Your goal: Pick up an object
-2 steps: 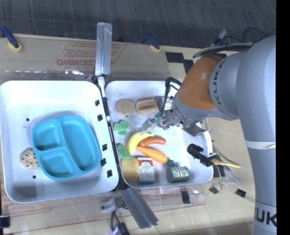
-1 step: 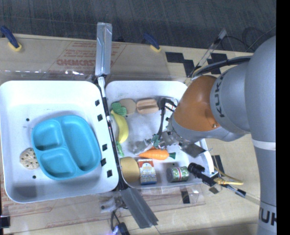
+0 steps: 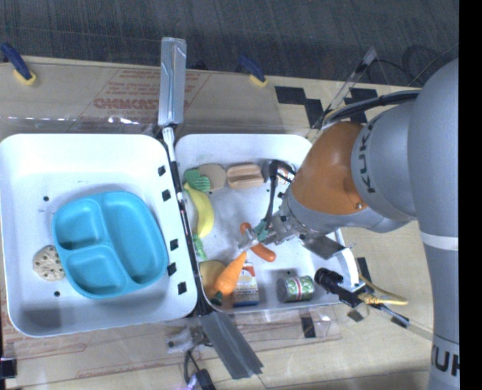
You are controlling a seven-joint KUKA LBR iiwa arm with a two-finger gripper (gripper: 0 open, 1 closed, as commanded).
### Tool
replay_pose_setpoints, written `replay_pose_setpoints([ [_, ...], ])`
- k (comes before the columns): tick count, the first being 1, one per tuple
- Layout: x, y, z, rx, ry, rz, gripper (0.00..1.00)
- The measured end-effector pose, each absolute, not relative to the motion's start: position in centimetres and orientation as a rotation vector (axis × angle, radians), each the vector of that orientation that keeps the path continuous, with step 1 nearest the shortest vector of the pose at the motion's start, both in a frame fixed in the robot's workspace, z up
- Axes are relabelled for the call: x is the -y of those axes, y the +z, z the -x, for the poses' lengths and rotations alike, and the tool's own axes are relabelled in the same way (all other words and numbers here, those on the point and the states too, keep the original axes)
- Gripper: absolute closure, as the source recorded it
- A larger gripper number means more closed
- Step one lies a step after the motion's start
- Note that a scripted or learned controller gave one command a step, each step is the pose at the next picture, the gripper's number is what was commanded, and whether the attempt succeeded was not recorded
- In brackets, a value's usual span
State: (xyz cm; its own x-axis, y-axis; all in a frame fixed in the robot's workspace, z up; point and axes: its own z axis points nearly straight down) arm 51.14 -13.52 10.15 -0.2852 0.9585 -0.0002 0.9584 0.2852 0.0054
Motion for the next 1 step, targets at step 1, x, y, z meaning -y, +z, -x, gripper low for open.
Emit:
replay_pose_setpoints([
  [1,8.65,19.12,-55.96,-2.335,-0.002,-2.104,1.00],
])
